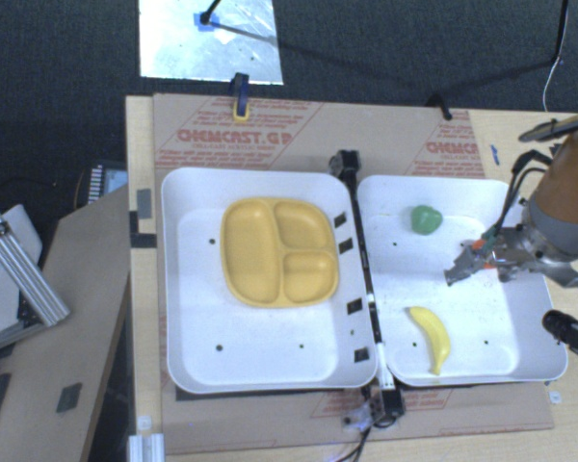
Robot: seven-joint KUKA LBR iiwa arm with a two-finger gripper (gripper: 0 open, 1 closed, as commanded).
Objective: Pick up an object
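A yellow banana (432, 336) lies in the right bin (530, 354), near its front edge. A small green object (425, 219) sits toward the back of the same bin. My gripper (462, 264) hangs over the middle of the right bin, reaching in from the right. It is between the two objects, above and to the right of the banana, and touches neither. Nothing shows between its fingertips.
The left bin (193, 354) holds a yellow divided plate (275, 251). A black divider (358, 258) runs between the bins. The arm's orange band (573, 176) rises at the right edge. The bins sit on a cardboard sheet (270, 133).
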